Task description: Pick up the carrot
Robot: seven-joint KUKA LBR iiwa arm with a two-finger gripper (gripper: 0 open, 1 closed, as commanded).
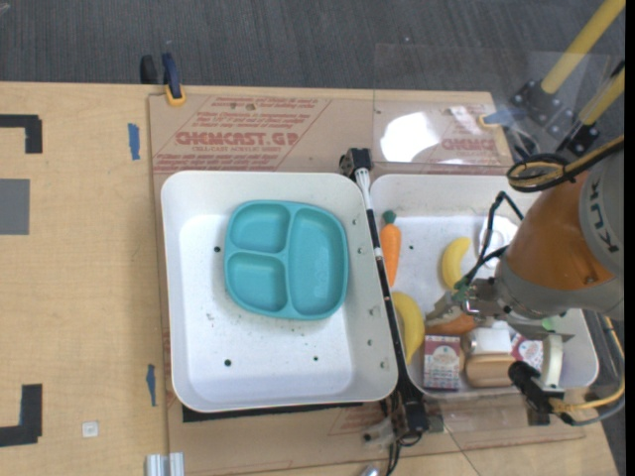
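Observation:
The carrot is orange with a green top. It lies along the left wall of the right bin, pointing toward the front. My gripper hangs low over the middle of that bin, to the right of the carrot and a little nearer the front, apart from it. The grey wrist and the orange band hide most of the gripper. A small orange-red item lies just beneath it.
Two yellow banana-like pieces, a small printed box, a brown bread-like item and a white item crowd the right bin. The left bin holds a teal divided plate.

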